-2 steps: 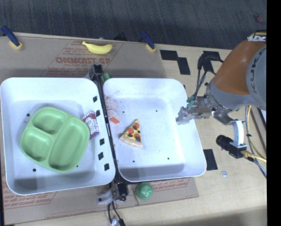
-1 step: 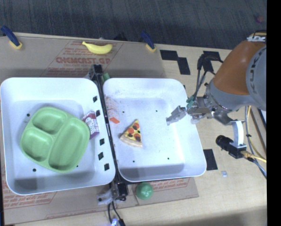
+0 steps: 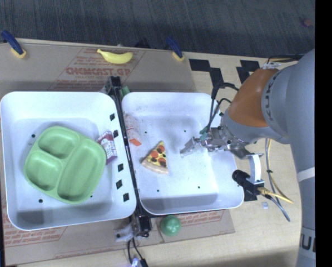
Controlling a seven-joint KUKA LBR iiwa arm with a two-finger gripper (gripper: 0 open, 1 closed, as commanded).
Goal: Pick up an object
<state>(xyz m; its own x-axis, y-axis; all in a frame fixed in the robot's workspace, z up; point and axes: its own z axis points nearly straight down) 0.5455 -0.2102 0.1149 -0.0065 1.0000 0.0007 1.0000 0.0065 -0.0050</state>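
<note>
A toy pizza slice [image 3: 156,158] lies in the middle of the right bin [image 3: 207,196]. A small orange piece [image 3: 134,142] rests near that bin's left wall. My gripper [image 3: 189,147] hangs over the right bin, to the right of the pizza slice and apart from it. Nothing shows between its fingers. In the left bin [image 3: 21,107] sit a green divided plate [image 3: 64,163] and a small dark red packet [image 3: 108,144] at the plate's right edge.
A yellow toy banana [image 3: 115,55] lies on the cardboard behind the bins. A green ball [image 3: 169,225] sits on the bench in front of the right bin. Blue clamps [image 3: 13,44] hold the cardboard's back edge. Cables trail at the right.
</note>
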